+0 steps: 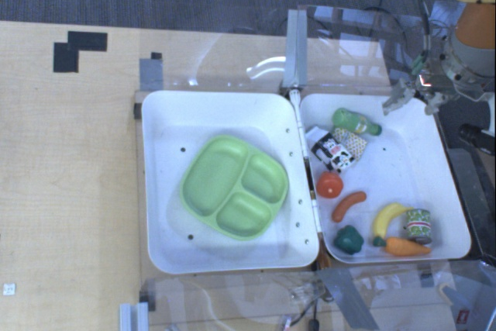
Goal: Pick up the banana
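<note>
The yellow banana [386, 218] lies curved in the front right part of the right bin [442, 167]. A small green-labelled can [418, 225] touches its right side and an orange carrot [407, 246] lies just in front of it. My gripper [412, 100] hangs over the bin's back right corner, well behind the banana. Its two fingers are spread apart with nothing between them, so it is open.
The right bin also holds a green bottle [356, 122], a black-and-white packet [333, 151], a red tomato [329, 184], a red sausage [349, 205] and a dark green vegetable [349, 239]. A green divided plate [236, 186] sits in the left bin [167, 244].
</note>
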`<state>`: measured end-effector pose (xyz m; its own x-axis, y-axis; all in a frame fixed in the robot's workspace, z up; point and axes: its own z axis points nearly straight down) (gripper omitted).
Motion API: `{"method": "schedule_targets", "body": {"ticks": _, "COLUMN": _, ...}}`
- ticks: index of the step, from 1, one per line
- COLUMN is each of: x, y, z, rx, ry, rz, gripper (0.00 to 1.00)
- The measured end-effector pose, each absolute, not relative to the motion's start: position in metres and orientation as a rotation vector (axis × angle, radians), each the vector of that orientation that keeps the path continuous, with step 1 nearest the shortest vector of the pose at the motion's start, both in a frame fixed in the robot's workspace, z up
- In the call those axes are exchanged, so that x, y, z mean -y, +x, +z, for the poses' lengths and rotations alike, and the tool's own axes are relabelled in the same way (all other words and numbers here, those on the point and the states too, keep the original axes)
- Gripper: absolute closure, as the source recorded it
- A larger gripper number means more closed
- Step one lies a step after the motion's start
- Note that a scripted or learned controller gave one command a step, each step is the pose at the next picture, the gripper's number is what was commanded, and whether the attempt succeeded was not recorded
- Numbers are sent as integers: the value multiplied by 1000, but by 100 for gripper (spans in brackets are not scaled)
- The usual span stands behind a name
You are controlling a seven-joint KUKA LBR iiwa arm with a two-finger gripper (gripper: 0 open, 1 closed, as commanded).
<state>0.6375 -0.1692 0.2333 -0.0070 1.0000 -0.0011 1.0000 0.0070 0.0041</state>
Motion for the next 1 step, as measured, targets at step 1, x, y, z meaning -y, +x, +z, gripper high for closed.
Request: {"method": "schedule_targets", "body": {"ticks": 1, "x": 168, "y": 639, "z": 246, "rx": -2231, "ry": 2199, "rz": 8, "gripper": 100}}
